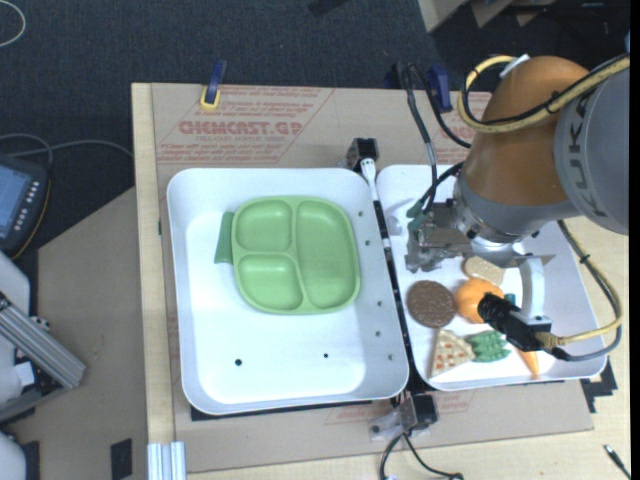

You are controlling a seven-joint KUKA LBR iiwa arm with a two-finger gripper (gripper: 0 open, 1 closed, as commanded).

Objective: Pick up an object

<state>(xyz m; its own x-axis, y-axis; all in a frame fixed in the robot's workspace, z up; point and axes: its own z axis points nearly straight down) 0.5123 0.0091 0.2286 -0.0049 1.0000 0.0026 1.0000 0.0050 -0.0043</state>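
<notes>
Pizza slice [452,351], broccoli [489,346], cookie [431,303] in right bin [575,268]; green tray [296,253] in left bin [200,298]; end effector [428,243] grip unclear.

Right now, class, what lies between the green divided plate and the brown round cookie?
In the camera view, the two bins' adjoining rims lie between the green plate and the cookie.

Green tray [296,254] (3 compartments) in left bin [200,298].

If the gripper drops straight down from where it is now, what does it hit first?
Probably bare floor of the right bin, near its left wall. The gripper hangs just above the brown round cookie in the picture, so it might clip that instead; depth is unclear from this slanted view.
</notes>
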